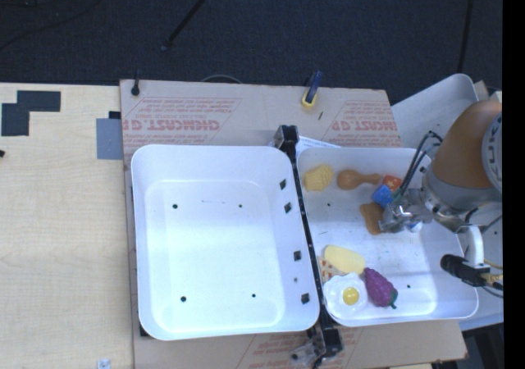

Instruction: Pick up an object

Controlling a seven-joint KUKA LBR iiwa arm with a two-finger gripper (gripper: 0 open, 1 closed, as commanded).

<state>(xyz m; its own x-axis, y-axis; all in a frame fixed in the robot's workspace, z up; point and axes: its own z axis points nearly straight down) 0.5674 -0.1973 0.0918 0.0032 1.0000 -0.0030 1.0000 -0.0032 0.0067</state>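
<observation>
A: Where is the grey arm's two-finger gripper [400, 217]?

B: Low inside the right-hand shallow white bin [447, 303], toward its far right part. It sits over a small brown flat piece [372, 217], with a little blue block [383, 195] just beyond it.

A: What are the jaws doing?

B: I cannot tell; that spot is small and blurred.

A: What else lies in that bin?

B: Taking the gripper as the mark: a yellow lumpy toy [318, 177] and a tan pear-shaped piece [355, 179] lie beyond and left of it. Nearer the camera are a pale yellow oval piece [344, 259], a white fried egg toy with a yellow yolk [346, 293], and, touching it, perhaps a purple grape bunch [379, 286].

A: And the left-hand white bin [143, 220]?

B: Well left of the gripper on the counter [57, 236].
</observation>
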